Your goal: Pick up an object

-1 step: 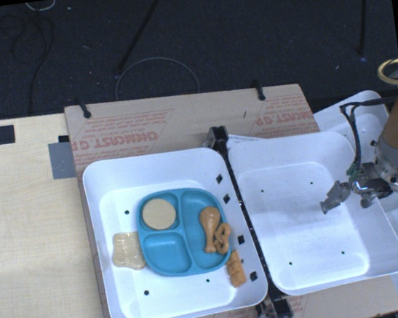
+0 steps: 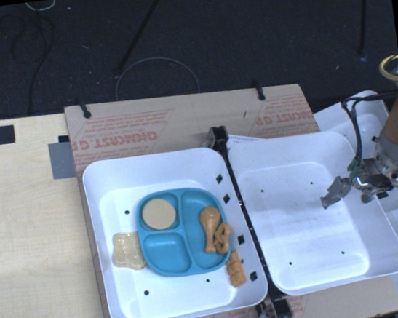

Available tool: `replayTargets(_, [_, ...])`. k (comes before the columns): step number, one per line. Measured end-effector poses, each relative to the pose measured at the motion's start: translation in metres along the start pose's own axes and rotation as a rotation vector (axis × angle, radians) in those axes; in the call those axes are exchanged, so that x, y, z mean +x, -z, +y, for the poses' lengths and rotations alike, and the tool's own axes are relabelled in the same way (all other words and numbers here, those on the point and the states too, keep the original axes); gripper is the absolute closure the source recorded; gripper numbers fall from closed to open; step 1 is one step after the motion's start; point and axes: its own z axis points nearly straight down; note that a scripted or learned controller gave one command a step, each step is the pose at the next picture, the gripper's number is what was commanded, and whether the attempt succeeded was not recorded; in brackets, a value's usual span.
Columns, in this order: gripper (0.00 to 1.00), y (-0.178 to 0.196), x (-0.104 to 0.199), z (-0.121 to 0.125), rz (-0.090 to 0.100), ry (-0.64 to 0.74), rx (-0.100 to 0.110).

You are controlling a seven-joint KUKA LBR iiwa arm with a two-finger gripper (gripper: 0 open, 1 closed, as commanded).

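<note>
- Left bin (image 2: 106, 176): a pale toy bread slice (image 2: 127, 250) lies beside a blue divided plate (image 2: 170, 258).
- The plate holds a round tan disc (image 2: 158, 214), drumstick (image 2: 211, 228) and pretzel (image 2: 222, 237).
- Right bin (image 2: 313, 263): the gripper (image 2: 334, 194) is over its right side; whether it is wide or narrow, cannot tell.

My gripper (image 2: 334, 195) is hanging over the right bin (image 2: 315, 278), near its right wall. The left bin (image 2: 107, 182) is carrying a blue tray (image 2: 170, 254) with a round tan disc (image 2: 158, 214) in one compartment and a drumstick (image 2: 210, 226) lying in another. A pale toast-like piece (image 2: 127, 250) is sitting just left of the tray; a small brown piece (image 2: 235, 269) is lying at its lower right.
</note>
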Motion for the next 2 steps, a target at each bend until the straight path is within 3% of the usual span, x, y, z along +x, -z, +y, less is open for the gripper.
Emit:
replayTargets(1, [0.0,-0.048,0.003,0.008,0.002,0.0,0.006])
replayTargets(2, [0.0,-0.099,0.005,-0.003,0.003,0.0,0.007])
